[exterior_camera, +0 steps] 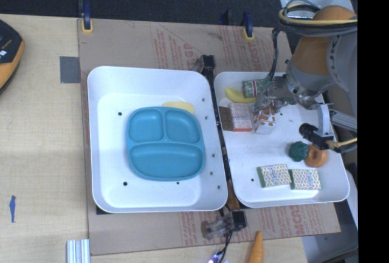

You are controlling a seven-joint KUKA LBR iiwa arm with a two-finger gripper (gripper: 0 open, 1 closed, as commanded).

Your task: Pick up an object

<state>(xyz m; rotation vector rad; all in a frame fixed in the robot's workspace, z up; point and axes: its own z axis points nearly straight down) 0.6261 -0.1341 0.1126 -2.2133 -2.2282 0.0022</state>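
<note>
risk: the right bin (340, 195) is crowded, so the hand could clip a neighbour and drag it along, or close on a corner and lose the thing on the lift

front of right bin: two flat speckled packets (289, 177) lie side by side at the bin's near edge, well clear of the hand

a bit further in: green and orange toy bits (307, 152) sit just behind the packets, toward the bin's right wall

middle: a brown-and-white carton (237, 117) by the bin's left wall, a smaller box (265, 122) just right of it, the likeliest pick as I see it

hand: hand (267, 101) is down right over that small box; can't tell how far open it is or if it has hold of anything

back: banana (238, 95) and a green packet (251, 87) at the bin's far-left corner

arm: comes in over the bin's far-right corner, wrist bent down and leftward

left bin: a blue divided plate (165, 143)
</note>
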